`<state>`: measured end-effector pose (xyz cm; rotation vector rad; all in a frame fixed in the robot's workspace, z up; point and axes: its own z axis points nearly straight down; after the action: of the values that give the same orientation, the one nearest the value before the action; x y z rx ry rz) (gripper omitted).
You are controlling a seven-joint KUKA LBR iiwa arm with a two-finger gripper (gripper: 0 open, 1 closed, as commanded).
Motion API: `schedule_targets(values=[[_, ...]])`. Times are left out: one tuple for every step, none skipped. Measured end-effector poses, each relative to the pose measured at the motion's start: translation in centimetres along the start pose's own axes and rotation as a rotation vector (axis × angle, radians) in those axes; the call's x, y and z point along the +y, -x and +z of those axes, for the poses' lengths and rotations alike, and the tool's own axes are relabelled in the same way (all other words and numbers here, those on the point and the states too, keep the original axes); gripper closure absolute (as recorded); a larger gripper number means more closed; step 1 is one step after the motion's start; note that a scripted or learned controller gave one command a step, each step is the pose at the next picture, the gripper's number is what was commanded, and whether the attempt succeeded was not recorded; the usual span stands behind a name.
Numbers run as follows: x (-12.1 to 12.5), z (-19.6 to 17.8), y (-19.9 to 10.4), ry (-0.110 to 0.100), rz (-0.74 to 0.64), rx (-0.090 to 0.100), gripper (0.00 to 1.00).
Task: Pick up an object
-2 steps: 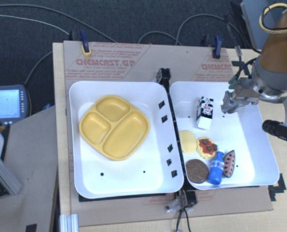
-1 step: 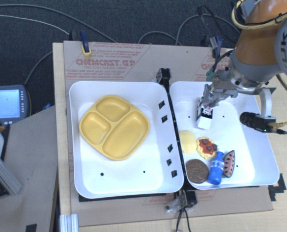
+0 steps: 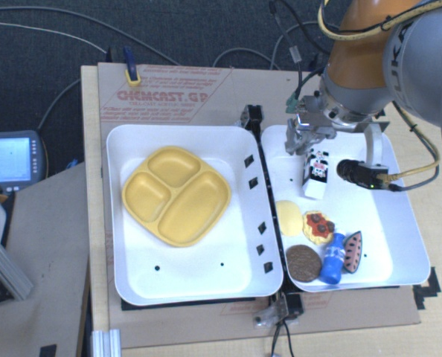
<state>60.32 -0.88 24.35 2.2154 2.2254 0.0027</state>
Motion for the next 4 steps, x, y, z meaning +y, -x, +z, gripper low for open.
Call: schedule_targets(values=[[1.1,1.5,-4.6,-0.002,0.000,0.001,1.00],[3.2,0.9,-8.8,0.000,-0.001,0.002,1.00],[4.0,2.8,-9.6,-0.004,0.003,0.000,1.00],[4.1,0.8,-9.7,0.000,0.003,0.001,1.00]])
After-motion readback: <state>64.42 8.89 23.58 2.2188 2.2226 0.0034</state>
